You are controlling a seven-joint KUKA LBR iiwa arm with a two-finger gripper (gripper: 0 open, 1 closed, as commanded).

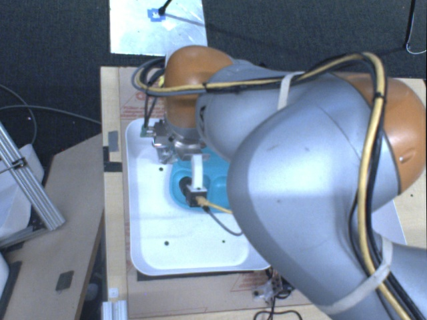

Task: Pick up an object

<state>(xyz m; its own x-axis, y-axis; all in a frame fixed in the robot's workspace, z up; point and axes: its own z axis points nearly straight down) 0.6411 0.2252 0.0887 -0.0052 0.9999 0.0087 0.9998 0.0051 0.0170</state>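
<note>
Camera view, looking down at a slant: the grey arm (300,179) hogs most of the shot, coming in from the right and covering that whole side of the surface (112,179). Its orange band (193,69) sits just above the wrist, and the gripper (176,155) is down inside the left white bin (167,245), in its far half. Right under it there's a turquoise object (179,183), lying on the bin floor around the middle. It might be some kind of shallow bowl, but it's half hidden by the arm so I won't swear to it. Can't tell if the gripper is open or closed, or whether it's touching the turquoise object.

The surface is tan board with red print along the edges. To the left there's another tan board (67,185) and a slanted aluminium rail (30,179). Beyond the surface is dark carpet (53,39), with a shiny silver sheet (157,25) lying on it
</note>
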